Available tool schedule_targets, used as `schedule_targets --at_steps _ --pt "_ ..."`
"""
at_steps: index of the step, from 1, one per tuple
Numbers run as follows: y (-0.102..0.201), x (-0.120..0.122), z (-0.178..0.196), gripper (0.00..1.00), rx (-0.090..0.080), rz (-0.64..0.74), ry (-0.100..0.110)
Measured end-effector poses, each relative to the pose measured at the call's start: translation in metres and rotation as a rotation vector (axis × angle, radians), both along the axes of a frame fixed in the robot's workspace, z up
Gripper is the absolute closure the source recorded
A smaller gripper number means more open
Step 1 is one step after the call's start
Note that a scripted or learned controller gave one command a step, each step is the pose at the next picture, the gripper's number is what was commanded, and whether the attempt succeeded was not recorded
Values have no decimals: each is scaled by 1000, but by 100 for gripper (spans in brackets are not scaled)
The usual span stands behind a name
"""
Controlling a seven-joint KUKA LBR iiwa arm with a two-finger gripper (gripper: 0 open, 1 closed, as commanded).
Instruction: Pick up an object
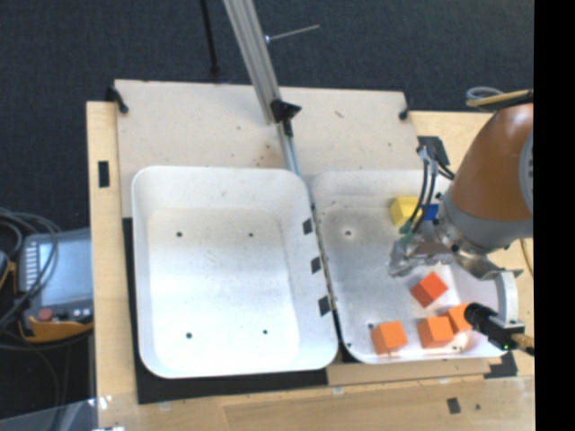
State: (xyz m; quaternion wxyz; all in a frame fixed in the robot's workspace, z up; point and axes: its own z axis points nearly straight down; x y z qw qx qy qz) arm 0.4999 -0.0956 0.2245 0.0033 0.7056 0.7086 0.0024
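In the right bin (359,268) the arm (494,182) reaches in from the right, its grey body and orange band covering the bin's upper right part. The jaws (409,259) hang low over the bin's middle, just above and left of a tilted orange block (429,289). Whether they are open or closed cannot be told; no object shows between them.

A yellow block (403,209) lies near the bin's upper middle, just beside a small blue piece (428,212) and partly behind the arm's cables. Along the bin's near edge sit two more orange blocks: one (389,337) toward the left, another (436,330) just to its right. A further orange piece (459,314) lies close beside that one, next to a black part of the arm.

The left bin (225,268) lies side by side with the right one, their inner rims touching. Both rest on the counter (216,119). A metal rail (252,43) slants from the top of the view down to the junction between the bins. Off the counter's left edge sits a pendant (49,281) with cables.
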Motion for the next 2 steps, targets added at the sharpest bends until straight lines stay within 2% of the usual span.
schedule_targets --at_steps 2 --pt "91 -2 0 100 2 3 8"
